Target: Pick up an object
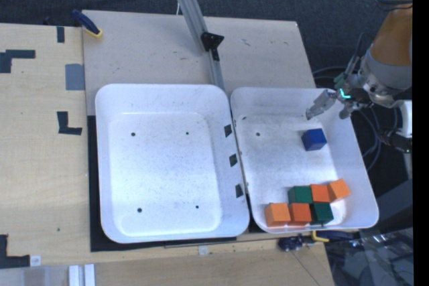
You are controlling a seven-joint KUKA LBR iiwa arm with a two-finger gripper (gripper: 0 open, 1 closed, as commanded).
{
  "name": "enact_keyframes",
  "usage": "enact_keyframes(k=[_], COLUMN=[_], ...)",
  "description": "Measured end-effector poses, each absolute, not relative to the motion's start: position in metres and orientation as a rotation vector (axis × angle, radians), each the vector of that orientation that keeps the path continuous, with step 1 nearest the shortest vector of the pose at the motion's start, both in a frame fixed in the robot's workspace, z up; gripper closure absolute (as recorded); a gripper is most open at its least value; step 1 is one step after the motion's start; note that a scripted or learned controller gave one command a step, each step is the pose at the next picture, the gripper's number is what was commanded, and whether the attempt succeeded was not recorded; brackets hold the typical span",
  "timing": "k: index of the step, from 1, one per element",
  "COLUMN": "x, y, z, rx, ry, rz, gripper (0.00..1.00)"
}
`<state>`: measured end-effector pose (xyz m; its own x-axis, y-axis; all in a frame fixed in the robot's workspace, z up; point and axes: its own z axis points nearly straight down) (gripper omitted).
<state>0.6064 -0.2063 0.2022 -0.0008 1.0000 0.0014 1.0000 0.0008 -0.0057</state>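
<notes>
The blue block (314, 139) lies alone in the far half of the right bin (268, 110), a small, squarish cube turned a little askew, well apart from the orange and green blocks (308, 203) crowded at the near edge. The end effector (333, 104) hangs just beyond it, toward the far right rim, its fingers spread open and gripping nothing. Because the cube sits askew, a descent not squared to its faces could nudge it aside, and the fingers could clip the bin wall.
</notes>
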Motion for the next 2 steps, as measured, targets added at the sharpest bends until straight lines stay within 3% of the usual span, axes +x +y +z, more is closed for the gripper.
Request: enact_keyframes(k=[1, 2], x=[0.607, 0.599], y=[-0.207, -0.198], z=[0.205, 0.153], rx=[-2.219, -2.215], ry=[-2.223, -2.22], rz=[0.003, 0.007], gripper=[0.0, 0.0])
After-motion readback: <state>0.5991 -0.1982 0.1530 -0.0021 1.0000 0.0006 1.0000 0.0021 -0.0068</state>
